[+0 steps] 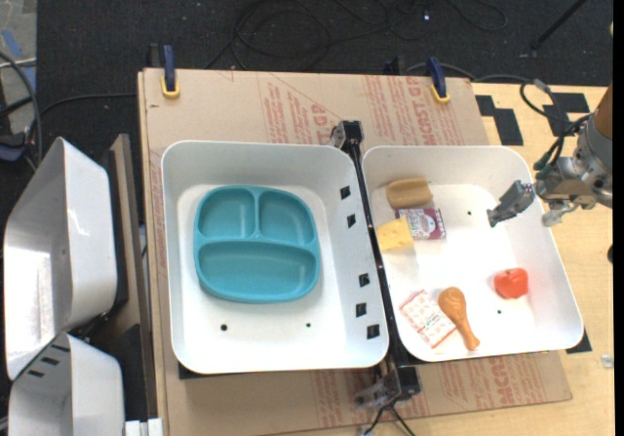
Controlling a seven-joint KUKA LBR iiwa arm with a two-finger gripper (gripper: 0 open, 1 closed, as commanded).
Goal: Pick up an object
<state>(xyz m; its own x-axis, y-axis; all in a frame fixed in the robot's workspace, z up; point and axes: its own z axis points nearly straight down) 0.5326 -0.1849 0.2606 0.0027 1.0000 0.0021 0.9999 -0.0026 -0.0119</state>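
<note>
Left bin [180,229]: teal divided plate [257,243], no writing legible. Right bin [546,322]: brown bread roll [409,193], yellow cheese wedge [395,235], two printed packets (text unreadable), drumstick [458,314], red tomato [511,282]. Gripper [532,202] over right bin's far right edge, fingers spread, holding nothing.

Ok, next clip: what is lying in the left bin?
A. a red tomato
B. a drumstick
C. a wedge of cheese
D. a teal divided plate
D. The teal divided plate lies alone in the left bin; the red tomato, the drumstick and the cheese wedge all lie in the right bin.
</note>
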